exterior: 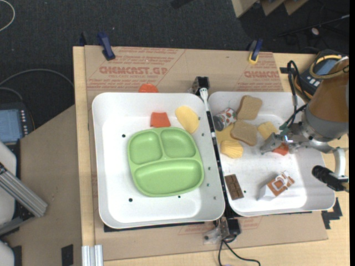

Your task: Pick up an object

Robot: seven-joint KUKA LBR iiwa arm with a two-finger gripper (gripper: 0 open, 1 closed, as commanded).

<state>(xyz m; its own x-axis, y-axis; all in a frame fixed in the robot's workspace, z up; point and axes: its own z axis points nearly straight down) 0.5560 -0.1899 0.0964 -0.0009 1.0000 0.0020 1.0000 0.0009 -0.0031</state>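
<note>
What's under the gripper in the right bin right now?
The gripper sits over the right bin floor, beside a small red piece and near the yellow block. Anything directly beneath its fingers is covered.

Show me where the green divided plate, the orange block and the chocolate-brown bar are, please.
green divided plate (pixel 165 177): camera view, floor of its large front compartment.
orange block (pixel 160 119): camera view, middle of its top face.
brown bar (pixel 233 186): camera view, centre of its upper side.
</note>
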